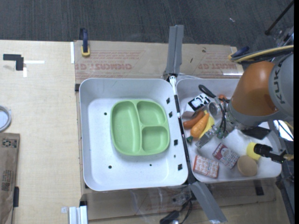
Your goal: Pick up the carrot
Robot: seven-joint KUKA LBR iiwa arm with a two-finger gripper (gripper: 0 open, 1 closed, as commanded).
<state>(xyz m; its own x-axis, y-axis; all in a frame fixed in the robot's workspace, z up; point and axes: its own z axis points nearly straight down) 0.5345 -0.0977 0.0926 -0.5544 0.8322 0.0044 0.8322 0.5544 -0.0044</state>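
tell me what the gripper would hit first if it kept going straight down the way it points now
Probably the carrot. The gripper points down into the right bin, its tip right beside the carrot, with a sausage just past that. Depth is hard to judge from this slanted view, so it might meet the bin floor instead.

Two white bins (88,139) sit side by side. The left one holds one green tray (140,126) with three compartments. The right bin (271,171) holds one carrot (201,125), one sausage (192,122), two red packets (206,166), one tan ball (247,165) and one yellow bottle (256,150). One arm (254,94) reaches in.
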